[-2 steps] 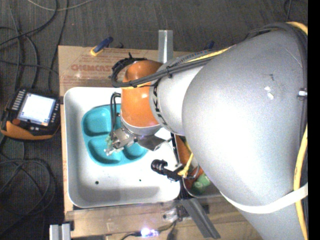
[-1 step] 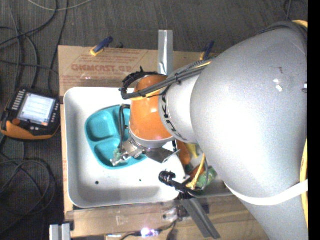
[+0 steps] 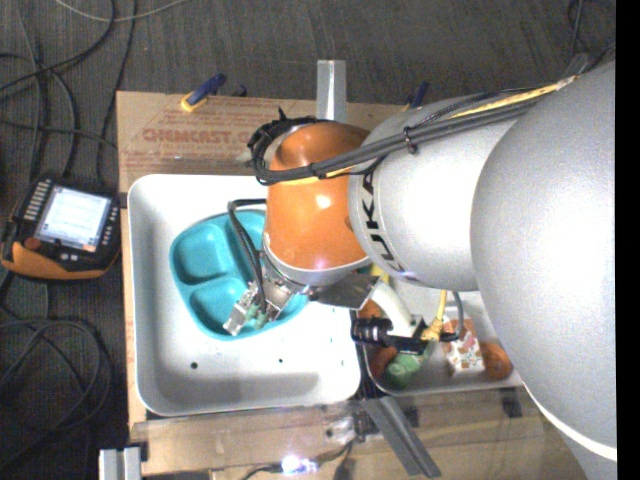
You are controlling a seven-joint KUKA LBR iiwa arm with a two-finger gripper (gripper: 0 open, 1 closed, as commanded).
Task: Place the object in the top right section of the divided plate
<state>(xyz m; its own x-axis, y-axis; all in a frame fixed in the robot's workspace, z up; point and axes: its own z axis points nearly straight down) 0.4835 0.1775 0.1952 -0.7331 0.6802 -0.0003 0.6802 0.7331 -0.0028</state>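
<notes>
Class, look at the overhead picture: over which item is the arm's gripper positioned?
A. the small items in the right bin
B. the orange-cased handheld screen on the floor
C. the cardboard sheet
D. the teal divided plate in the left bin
D: the gripper is at the lower part of the teal divided plate in the left bin.

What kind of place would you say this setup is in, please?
Probably a robotics lab or test cell. A KUKA arm reaches over two white bins, a teach pendant lies on the floor, and loose cables run across the carpet.
</notes>
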